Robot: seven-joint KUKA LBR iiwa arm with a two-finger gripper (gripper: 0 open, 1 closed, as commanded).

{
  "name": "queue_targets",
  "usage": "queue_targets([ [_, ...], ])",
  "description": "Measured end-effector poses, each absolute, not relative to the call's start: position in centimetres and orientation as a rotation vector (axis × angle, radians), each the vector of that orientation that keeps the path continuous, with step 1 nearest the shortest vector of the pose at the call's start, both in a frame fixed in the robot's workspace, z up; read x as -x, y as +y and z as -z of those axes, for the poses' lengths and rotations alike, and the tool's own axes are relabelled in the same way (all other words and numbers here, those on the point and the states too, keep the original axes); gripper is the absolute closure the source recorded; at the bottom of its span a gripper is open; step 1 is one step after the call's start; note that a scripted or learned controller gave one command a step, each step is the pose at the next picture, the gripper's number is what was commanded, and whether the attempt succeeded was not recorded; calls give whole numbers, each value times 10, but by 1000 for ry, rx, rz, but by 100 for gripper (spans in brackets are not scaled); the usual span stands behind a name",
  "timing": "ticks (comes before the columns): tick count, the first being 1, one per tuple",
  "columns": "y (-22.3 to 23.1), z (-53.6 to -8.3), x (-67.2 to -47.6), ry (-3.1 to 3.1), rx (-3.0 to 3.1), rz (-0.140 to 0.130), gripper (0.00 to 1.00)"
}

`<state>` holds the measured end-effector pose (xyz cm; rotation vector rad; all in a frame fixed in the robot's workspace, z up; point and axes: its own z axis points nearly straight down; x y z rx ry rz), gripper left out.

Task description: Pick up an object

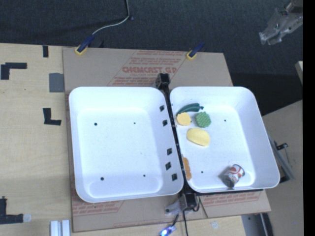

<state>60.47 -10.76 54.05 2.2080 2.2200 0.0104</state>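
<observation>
The end effector (279, 27) is seen high at the far right, well apart from the bins; its opening cannot be told. A yellow lemon (198, 137) lies in the right bin (256, 132), best approached from straight above, centred.

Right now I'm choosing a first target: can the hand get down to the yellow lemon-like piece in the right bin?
Probably yes: the yellow lemon-like piece lies uncovered, apart from its neighbours, with the hand raised beyond the bin.

Bench (29, 146) carries a brown board (147, 68); two white bins (78, 132) on it.
</observation>
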Motion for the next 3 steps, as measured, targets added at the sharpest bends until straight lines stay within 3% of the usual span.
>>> queue_targets([
  [1, -110, -535, -603, 2222, -2220, 1, 0],
  [2, -110, -545, -603, 2221, -2218, 1, 100],
  [3, -110, -545, -603, 2222, -2219, 2, 0],
])
